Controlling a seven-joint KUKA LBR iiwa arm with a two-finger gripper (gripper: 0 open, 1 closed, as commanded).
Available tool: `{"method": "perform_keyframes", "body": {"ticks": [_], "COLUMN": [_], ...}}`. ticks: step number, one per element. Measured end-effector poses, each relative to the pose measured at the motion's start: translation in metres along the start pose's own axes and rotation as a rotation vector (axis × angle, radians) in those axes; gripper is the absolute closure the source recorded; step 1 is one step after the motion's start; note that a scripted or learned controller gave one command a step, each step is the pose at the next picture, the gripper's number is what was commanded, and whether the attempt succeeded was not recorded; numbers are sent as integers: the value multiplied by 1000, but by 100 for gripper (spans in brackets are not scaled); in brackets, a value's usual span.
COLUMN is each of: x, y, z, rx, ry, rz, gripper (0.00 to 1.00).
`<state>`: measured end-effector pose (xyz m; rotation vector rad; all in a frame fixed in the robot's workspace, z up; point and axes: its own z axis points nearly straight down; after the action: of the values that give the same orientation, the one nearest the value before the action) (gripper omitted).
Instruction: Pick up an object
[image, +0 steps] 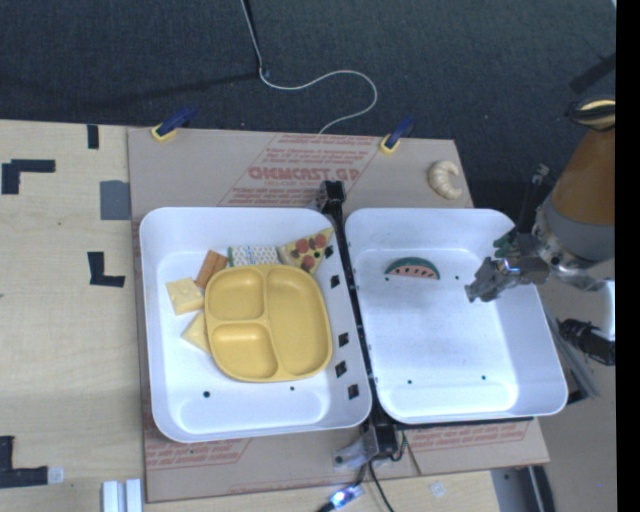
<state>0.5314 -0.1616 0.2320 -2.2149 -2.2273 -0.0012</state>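
Red-and-green watermelon slice (413, 269): found in right bin (450, 400) near its far edge, long axis along that edge. Gripper (487, 283): placed over same bin's right side, nothing held; spread cannot be told.

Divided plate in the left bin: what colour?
Plain yellow plate, clearest in the camera view.

I see my pincer (487, 283) over the right bin (450, 400), near its right wall, with a watermelon slice (413, 269) lying well apart to its left. The left bin (170, 400) holds a yellow divided plate (268, 322) among small food pieces.
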Motion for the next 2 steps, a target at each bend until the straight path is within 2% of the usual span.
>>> {"method": "perform_keyframes", "body": {"ticks": [1,2], "x": [43,70], "y": [32,67], "z": [-1,14], "rx": [0,1], "ry": [1,-2], "rz": [-1,2], "gripper": [100,100]}}
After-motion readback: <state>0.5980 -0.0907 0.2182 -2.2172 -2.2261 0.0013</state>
